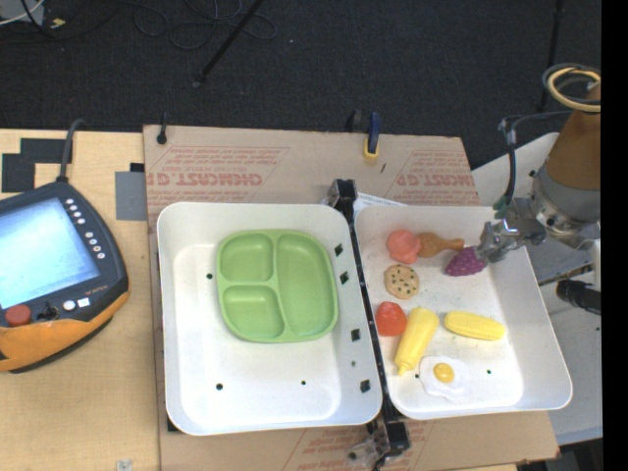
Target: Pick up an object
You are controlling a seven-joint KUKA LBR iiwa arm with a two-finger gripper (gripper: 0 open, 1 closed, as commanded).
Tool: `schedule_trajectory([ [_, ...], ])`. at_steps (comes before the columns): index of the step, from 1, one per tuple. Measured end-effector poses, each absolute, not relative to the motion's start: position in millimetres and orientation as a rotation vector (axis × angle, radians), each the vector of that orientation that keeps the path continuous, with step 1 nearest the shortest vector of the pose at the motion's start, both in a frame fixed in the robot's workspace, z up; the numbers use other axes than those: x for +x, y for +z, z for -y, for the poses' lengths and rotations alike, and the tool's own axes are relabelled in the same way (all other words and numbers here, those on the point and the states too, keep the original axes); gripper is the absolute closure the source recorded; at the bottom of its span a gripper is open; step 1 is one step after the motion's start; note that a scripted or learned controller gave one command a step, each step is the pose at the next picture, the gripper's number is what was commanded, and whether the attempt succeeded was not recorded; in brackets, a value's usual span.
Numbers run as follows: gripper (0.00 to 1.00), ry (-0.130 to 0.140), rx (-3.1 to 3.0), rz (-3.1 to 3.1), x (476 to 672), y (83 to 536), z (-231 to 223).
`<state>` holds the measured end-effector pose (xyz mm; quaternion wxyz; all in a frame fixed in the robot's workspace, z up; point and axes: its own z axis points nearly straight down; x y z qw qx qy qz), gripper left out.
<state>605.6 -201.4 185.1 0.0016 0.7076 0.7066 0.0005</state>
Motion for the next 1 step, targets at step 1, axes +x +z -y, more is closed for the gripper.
schedule_trajectory([
  [1, 1.0, 0.002, 2.218, -2.22, 605.9, 230.9, 203.9],
])
